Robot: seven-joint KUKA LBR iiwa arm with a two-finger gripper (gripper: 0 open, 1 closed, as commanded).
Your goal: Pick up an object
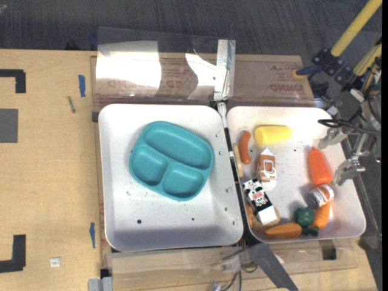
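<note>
The right white bin (351, 226) holds several toy foods. Among them are a yellow block (273, 134), a red sausage (244, 147), a small brown-and-white carton (267, 167) and a cow-patterned carton (259, 200). There are also an orange piece (319, 166), a red-and-white can (321, 194), a green broccoli (306, 217) and a carrot (282, 230) along the front wall. My gripper (338, 156) hangs at the bin's right rim, just right of the orange piece. Its two grey fingers (347, 170) stand apart and open, with nothing between them.
In the left white bin (115, 223) lies a teal divided plate (173, 159). A clear plastic sheet and a taped strip (223, 71) sit behind the bins. Cables and yellow bars (357, 23) crowd the far right. Brown cardboard covers the bench to the left.
</note>
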